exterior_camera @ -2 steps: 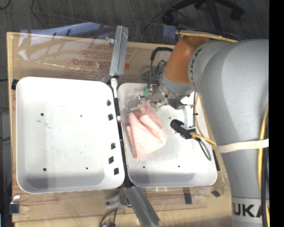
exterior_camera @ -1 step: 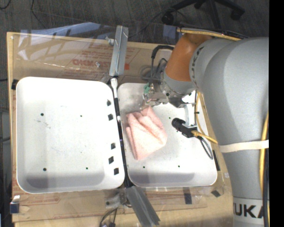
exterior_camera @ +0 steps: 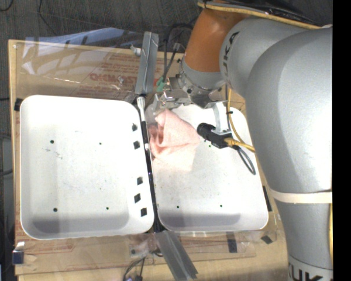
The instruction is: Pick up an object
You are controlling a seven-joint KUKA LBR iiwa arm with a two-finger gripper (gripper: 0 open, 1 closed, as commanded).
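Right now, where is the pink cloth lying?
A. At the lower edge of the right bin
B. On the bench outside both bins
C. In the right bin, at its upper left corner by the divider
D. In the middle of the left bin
C: the pink cloth lies in the right bin, against the divider at its upper left corner, just below the end effector.

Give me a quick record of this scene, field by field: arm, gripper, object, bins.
arm: grey with orange band, reaching in from the right
gripper: over the far left corner of the right bin
object: pink cloth, crumpled, in the right bin by the divider
contact: gripper at the cloth's top edge; grasp unclear
left bin: white, shallow
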